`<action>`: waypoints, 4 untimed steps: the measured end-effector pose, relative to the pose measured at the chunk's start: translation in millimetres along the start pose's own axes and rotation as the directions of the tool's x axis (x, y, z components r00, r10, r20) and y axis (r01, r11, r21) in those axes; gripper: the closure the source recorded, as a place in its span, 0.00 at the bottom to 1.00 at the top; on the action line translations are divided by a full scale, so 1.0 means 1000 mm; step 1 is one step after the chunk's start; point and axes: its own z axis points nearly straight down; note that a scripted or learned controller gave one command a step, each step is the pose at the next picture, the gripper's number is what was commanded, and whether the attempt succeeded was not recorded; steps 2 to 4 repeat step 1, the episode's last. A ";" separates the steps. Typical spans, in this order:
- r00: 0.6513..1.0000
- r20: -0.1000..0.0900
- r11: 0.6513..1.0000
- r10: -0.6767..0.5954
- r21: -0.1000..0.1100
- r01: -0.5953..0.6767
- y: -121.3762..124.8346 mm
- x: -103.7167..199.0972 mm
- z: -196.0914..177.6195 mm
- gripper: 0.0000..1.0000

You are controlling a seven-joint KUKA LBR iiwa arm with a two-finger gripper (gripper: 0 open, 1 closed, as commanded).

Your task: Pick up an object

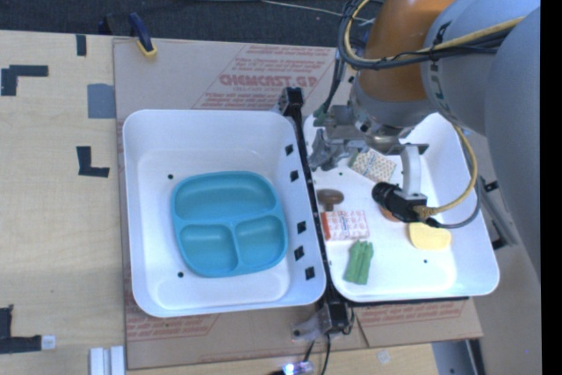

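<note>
objects: green block [358,263], yellow piece [428,236], printed card [344,225], brown disc [329,198] in right bin [474,277], below pincer [332,145] | pincer: low at bin's upper left, grip unreadable | blue tray [230,221]: left bin [145,189]

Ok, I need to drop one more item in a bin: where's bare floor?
Left bin: white floor all around the blue divided plate, widest behind it. Right bin: crowded near the divider; bare patch at its front right corner, past the yellow piece and green block.
</note>
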 end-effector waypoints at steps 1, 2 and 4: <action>1.000 0.000 1.000 0.000 0.000 0.000 0.015 0.042 0.008 1.00; 1.000 0.000 1.000 0.000 0.000 0.000 0.015 0.042 0.008 1.00; 1.000 0.000 1.000 0.000 0.000 0.000 0.015 0.042 0.008 1.00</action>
